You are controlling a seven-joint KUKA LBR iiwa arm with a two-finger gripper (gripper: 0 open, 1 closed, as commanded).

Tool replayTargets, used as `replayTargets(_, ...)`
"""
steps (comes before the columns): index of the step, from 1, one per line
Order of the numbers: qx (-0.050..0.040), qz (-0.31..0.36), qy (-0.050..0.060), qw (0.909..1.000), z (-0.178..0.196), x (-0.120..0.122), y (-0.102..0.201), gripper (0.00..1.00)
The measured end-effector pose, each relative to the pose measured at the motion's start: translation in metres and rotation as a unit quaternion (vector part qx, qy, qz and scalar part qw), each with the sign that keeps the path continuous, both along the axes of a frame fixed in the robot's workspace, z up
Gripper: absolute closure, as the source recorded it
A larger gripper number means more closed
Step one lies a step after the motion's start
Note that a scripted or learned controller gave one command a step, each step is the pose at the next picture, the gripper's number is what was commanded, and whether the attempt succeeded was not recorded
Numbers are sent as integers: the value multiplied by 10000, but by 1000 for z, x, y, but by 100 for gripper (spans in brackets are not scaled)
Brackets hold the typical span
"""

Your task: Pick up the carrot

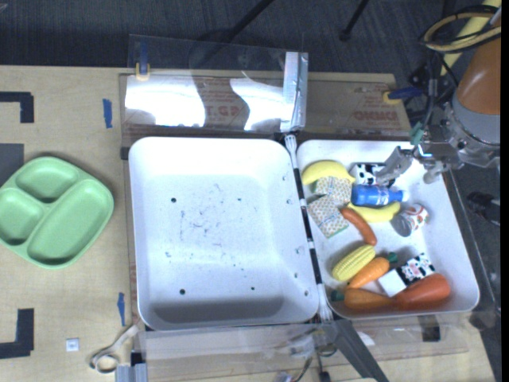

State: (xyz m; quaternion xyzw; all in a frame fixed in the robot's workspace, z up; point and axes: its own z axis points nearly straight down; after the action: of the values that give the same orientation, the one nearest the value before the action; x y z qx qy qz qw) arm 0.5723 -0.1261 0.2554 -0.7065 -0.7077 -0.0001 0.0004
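A small orange carrot [371, 271] lies in the right bin [465, 253] near its front, beside a yellow corn cob [352, 261]. A larger carrot-like orange piece [413, 294] lies along the bin's front wall. The gripper [391, 168] hangs over the back of the right bin, just above a blue bottle [374, 195] and a banana [390, 209]. It is well behind the carrots, and nothing shows in its grasp.
The right bin also holds a yellow lemon-like fruit [324, 170], beige packets [328, 205], a red-orange sausage shape [359, 224], a grey-white ball [407, 217] and black-and-white blocks [415, 269]. The left bin [159, 157] adjoins it. A green divided plate [54, 211] sits far left.
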Motion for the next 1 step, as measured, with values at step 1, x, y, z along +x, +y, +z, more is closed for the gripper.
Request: replayTargets(1, -1, 357, -4, 9994, -80, -14, 2, 0)
